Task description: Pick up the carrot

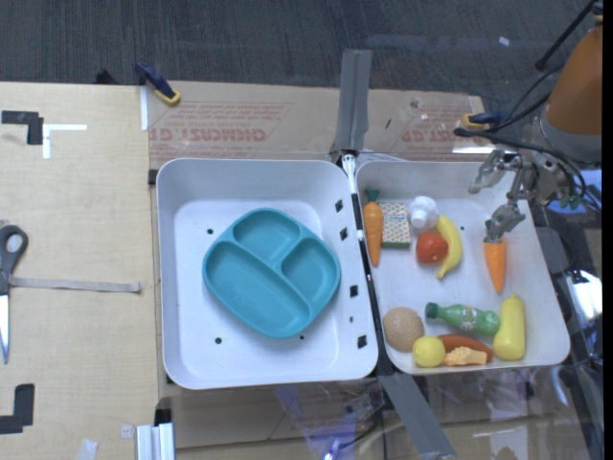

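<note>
Now the wooden bench (67, 257) carries two white bins; reaching into the right bin (551, 353), the tool (500, 226) pinches the carrot (494, 263) top, carrot hanging upright.

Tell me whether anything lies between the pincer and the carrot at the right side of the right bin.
Nothing visible does. The pincer is right at the top end of that carrot, with no item between them. The banana lies apart, to the carrot's left.
</note>
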